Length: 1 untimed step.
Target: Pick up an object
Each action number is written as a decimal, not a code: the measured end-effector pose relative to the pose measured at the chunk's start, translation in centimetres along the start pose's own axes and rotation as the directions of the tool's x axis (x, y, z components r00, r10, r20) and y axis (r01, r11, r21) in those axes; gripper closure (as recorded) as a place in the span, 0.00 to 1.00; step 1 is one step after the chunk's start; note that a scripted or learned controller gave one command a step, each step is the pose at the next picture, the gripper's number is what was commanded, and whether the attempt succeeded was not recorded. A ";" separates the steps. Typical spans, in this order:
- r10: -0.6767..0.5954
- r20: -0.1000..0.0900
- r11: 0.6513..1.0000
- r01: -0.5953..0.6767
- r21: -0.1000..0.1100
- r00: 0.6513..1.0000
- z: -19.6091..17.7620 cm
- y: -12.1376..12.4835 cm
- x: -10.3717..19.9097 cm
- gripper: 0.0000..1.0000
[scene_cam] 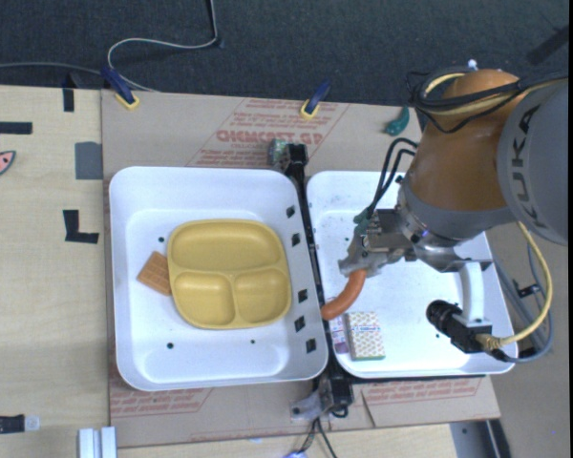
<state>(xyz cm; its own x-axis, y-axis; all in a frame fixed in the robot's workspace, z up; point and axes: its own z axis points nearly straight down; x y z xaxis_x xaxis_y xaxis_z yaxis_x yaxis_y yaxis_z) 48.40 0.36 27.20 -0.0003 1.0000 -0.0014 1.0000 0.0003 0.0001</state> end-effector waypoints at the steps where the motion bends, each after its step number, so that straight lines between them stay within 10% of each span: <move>1: -0.001 -0.001 1.000 0.001 0.002 1.000 0.9 0.0 1.6 1.00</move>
